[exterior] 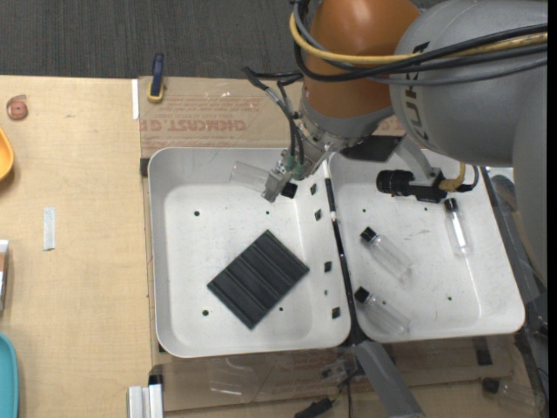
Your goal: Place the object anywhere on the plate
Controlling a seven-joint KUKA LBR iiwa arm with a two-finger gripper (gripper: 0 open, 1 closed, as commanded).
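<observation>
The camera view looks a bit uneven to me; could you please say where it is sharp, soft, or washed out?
In the camera view, the dark plate in the left bin is crisp, its ridges legible; the orange wrist band looms large and slightly soft; the clear tubes in the right bin nearly vanish against the white floor; shadows are faint and diffuse.

Tool (280, 184) fingers blurred; arm (452, 68) cropped right.
</observation>
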